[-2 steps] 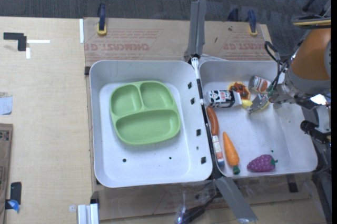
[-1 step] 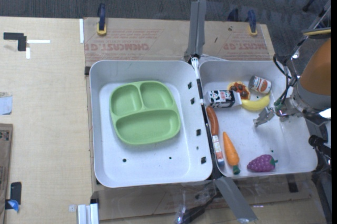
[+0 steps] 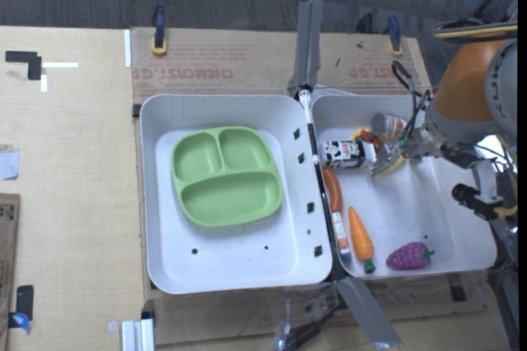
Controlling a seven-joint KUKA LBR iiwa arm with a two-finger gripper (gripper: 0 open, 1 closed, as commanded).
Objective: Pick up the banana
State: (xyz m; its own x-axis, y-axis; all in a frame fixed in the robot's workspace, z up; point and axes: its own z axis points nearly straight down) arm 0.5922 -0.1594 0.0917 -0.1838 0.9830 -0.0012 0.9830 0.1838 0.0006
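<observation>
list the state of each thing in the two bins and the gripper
green divided plate: flat in the left bin, nothing on it
gripper: low in the right bin, at the banana
banana: mostly hidden under the gripper, grasp unclear
black and white carton: on its side
hot dog: lying flat
carrot: lying flat
purple grapes: resting near the front

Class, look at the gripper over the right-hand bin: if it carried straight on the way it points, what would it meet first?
Probably the banana: the gripper points down-left into the right bin, with the yellow fruit at its tip. Depth is unclear, so contact cannot be judged.
</observation>
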